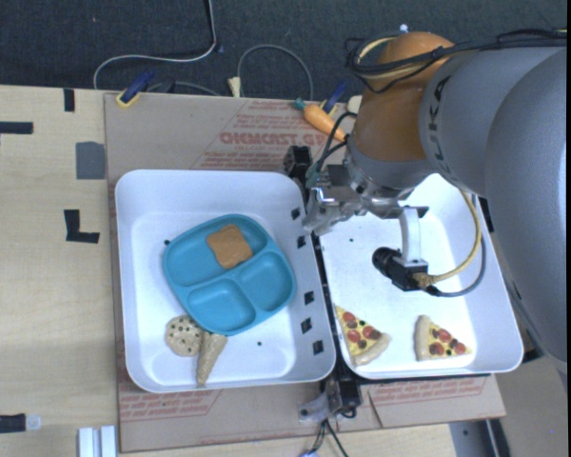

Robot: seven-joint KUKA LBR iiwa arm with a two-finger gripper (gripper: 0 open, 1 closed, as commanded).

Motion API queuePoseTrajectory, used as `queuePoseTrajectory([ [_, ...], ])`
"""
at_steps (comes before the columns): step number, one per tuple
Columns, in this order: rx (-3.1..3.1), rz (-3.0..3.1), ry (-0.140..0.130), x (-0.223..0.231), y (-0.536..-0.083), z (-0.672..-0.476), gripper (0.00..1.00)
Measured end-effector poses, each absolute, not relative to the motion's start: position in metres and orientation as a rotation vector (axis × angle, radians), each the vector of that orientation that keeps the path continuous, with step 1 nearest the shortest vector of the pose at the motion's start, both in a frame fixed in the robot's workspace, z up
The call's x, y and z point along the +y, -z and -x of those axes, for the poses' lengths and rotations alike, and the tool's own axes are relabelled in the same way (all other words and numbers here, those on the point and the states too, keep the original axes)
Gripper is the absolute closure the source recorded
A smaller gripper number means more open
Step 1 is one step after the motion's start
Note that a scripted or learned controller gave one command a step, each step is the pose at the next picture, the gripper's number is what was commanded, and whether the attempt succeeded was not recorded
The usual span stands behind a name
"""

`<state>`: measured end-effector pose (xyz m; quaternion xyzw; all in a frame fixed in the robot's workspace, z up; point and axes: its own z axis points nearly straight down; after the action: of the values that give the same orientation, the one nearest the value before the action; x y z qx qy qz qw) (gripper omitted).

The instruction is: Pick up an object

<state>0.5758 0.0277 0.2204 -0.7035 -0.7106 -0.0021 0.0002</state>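
My gripper (320, 209) hangs under the orange wrist band, low over the inner left edge of the right bin (476, 246), beside the wall shared by the two bins. Two toy pizza slices lie along that bin's front: one (362, 336) at the front left, the other (443, 341) to its right. In the left bin (133, 255) a blue divided plate (230, 276) carries a brown square cracker (230, 247). In front of the plate lie a speckled cookie (182, 335) and a tan cone (209, 355). I see nothing held.
The grey arm covers the right bin's far and right parts. A black cable fitting (398, 265) with a yellow cable hangs over the middle of that bin. An orange tool (319, 119) and loose wires lie on the cardboard behind the bins.
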Motion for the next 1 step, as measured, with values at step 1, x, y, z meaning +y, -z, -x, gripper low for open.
queuePoseTrajectory([
  [1,-2.223,2.218,-0.001,0.0221,-0.2181,-0.575,0.0],
])
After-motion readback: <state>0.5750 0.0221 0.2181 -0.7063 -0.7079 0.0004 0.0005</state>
